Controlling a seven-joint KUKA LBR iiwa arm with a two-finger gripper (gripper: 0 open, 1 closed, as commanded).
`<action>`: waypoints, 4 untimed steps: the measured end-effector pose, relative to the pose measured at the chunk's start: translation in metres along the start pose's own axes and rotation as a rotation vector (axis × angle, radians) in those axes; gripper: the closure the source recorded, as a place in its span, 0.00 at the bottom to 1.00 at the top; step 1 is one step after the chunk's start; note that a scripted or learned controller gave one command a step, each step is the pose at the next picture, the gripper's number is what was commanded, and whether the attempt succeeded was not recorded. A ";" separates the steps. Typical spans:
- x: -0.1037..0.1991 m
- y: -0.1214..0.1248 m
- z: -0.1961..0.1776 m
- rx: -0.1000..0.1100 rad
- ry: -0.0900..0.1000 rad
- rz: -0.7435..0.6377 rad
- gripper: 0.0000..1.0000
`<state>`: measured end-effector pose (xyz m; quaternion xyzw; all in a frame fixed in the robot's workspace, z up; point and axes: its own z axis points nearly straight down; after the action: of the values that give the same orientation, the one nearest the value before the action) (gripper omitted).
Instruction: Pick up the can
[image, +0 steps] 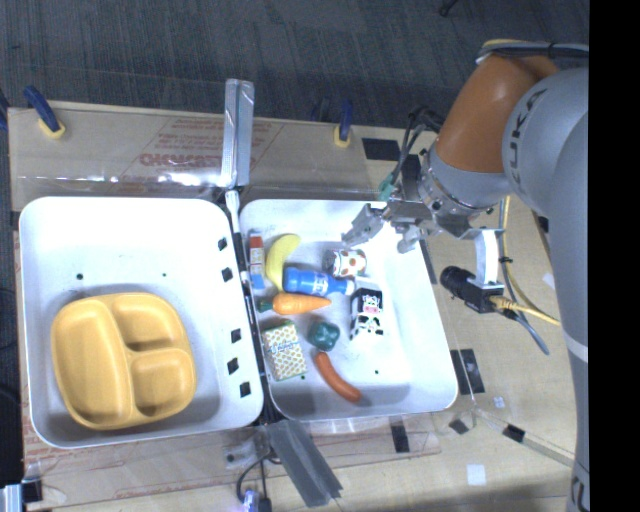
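One blue can (306, 279), rigid and slick, lies beside the banana (281, 251); I'd clamp its sides, fingers (362, 228) open above.

Open jaws of the gripper (385, 231) hover above the can (346, 263).

I see the can (345, 263) hemmed in by the blue bottle (316, 281) and cow toy (368, 314). Open floor lies along the right bin (432, 345)'s right side.

You've got two bins (40, 300), one tray (122, 355), one banana (281, 255), carrot (300, 304), sausage (337, 377), can (316, 280), cow (368, 314), box (284, 351).
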<state>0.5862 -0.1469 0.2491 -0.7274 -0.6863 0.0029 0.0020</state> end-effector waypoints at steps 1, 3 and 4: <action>-0.029 0.049 0.105 0.000 0.002 0.075 0.00; -0.024 0.040 0.158 -0.001 0.002 0.049 0.00; 0.013 -0.008 0.159 0.001 0.003 0.190 0.00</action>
<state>0.5778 -0.1338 0.0899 -0.7893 -0.6140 0.0026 0.0030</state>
